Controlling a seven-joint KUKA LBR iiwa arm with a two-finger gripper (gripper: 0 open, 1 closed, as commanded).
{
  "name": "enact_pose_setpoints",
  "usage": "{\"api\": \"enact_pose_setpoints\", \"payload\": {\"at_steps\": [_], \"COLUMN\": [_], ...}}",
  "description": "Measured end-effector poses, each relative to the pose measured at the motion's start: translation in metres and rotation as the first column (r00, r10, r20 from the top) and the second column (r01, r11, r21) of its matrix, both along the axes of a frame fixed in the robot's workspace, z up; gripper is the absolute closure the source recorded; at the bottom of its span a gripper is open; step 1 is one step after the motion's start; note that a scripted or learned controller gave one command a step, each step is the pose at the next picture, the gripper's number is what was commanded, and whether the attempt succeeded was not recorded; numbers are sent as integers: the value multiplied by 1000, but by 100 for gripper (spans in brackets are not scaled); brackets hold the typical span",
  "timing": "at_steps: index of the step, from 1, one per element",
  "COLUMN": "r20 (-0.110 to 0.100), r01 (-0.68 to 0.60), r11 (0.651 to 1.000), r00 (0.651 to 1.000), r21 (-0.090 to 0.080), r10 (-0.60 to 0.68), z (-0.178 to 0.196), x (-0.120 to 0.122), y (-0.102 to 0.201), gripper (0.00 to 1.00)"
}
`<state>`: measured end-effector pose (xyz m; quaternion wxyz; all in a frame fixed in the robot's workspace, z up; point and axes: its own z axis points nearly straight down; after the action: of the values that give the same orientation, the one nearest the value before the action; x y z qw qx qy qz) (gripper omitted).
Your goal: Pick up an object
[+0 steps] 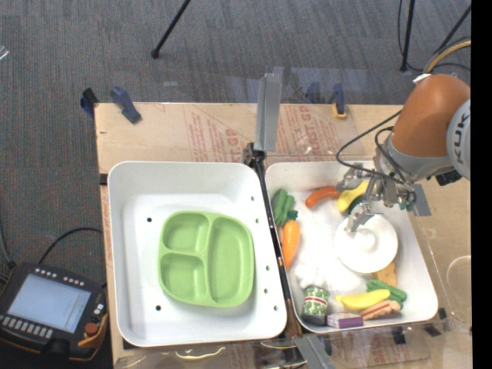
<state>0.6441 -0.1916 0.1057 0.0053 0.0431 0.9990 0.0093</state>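
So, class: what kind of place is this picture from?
Probably a robot lab: a grey arm reaches over two white bins of toy food, with a teach pendant on carpet.

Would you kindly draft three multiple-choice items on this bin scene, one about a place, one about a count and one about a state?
1. Where does the green tray lie?
A. in the left bin
B. in the right bin
C. on the floor

2. How many compartments does the green tray have?
A. two
B. three
C. five

3. How does the white plate lie?
A. flat in the right bin
B. standing on edge
C. on the green tray

Answers:
1. A: it rests on the floor of the left bin.
2. B: two small ones on its left side and one long one on its right.
3. A: it lies flat in the right bin, under the gripper, with the carrot to its left.
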Motion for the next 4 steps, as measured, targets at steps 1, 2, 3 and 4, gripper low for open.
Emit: {"api": "enact_pose_setpoints", "payload": {"at_steps": [1,2,3,4], "r20": [-6,-5,4,-4], "r01": [185,367,493,583], "r11": [983,930,869,812], "r00": [983,930,870,812], "r21": [-15,-16,-29,-15], "r10": [-185,-368,-493,-583], "z": [-12,-14,-13,-14], "x": [1,-6,-8,-22], "y": [5,59,100,37], "gripper": [0,0,0,0]}}
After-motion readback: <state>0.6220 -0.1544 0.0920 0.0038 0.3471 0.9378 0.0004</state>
